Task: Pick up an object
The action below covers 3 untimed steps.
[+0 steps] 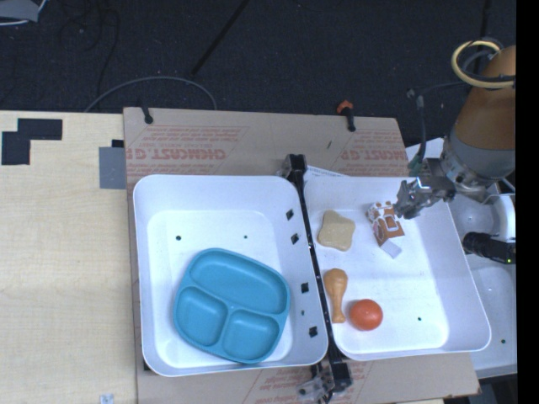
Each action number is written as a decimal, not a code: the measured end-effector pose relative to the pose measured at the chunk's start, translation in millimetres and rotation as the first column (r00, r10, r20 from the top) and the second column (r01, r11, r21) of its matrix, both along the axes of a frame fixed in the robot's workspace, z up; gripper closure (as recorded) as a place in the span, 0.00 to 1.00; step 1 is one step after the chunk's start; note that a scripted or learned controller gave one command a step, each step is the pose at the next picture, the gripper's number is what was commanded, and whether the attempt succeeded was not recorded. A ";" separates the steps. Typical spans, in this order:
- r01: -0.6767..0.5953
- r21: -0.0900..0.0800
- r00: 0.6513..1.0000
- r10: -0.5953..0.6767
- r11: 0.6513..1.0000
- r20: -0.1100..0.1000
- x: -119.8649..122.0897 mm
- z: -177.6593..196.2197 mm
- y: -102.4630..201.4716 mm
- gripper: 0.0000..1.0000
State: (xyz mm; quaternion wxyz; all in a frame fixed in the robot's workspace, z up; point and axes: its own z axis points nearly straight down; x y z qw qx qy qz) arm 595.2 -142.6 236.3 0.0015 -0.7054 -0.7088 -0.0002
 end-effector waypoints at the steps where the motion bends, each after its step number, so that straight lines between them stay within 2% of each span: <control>1: 0.000 0.000 1.000 0.000 1.000 0.000 12.7 -3.1 56.7 1.00; 3: 0.001 -0.002 1.000 -0.001 1.000 0.000 12.0 9.6 166.7 1.00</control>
